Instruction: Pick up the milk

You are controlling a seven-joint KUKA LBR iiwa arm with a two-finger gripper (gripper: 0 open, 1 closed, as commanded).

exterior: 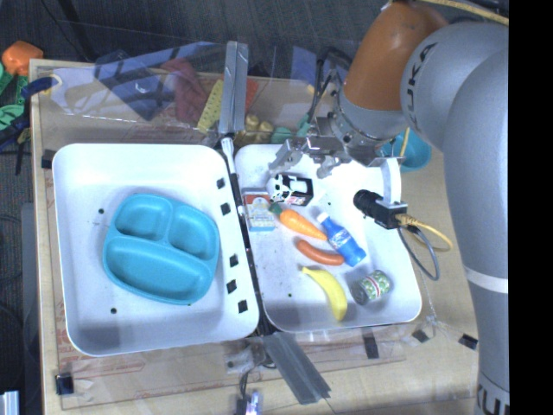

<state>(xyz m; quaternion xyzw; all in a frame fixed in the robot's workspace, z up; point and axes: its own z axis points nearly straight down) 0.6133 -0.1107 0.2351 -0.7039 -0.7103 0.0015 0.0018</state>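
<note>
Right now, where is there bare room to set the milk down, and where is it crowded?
Free: the left bin's floor around the blue divided plate, widest along its near edge. Also the right bin's near-left corner, beside the banana. Crowded: the right bin's middle, where milk, carrot, sausage, bottle and can cluster under the gripper.

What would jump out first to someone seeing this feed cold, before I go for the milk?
Most likely the big grey arm with its orange band, filling the right side and reaching over the right bin. Next, the bright blue divided plate alone in the left bin. Then the cluster in the right bin: the gripper poised just above the black-and-white milk carton, with a carrot, blue bottle, banana and can nearby.
</note>
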